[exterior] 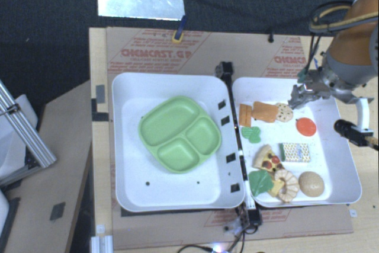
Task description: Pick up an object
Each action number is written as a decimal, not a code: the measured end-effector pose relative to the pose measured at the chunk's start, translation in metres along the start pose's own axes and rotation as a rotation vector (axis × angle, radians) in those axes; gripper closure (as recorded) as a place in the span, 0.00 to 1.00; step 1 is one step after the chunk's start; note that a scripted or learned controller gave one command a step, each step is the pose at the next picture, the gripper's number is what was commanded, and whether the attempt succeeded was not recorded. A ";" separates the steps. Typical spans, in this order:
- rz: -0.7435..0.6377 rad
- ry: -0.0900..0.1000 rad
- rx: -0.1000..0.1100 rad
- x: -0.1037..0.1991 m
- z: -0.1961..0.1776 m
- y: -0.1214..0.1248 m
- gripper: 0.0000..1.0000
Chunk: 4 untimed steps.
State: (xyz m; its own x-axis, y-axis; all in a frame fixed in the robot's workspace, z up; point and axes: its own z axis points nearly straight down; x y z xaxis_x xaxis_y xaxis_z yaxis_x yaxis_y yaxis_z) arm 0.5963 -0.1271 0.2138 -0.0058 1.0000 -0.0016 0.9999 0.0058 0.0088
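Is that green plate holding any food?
No. The green plate lies upright in the left bin, all three compartments bare.

the bench [100,127] carried a printed cardboard sheet [157,51] over most of its top. two white bins sat side by side on it, the left bin [127,186] toward the bench's left edge, the right bin [349,183] touching it along the middle.

Printed in red across the brown cardboard sheet [155,51] beneath the two bins: "CHEMCAST GP", seen upside down at upper left, and repeated, partly cut off by the arm, at upper right. Small box [295,152] in the right bin patterned, lettering too small to read.
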 end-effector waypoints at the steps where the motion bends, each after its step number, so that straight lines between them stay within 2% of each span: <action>1: 0.000 0.001 0.005 0.000 -0.011 0.001 1.00; 3: -0.004 0.004 0.010 0.102 0.004 -0.043 1.00; 4: -0.004 0.004 0.008 0.144 -0.018 -0.065 1.00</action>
State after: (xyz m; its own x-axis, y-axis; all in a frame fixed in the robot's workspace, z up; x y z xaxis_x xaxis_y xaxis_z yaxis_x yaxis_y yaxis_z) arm 0.5304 0.0160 0.2306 -0.0097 0.9999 0.0025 1.0000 0.0097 0.0013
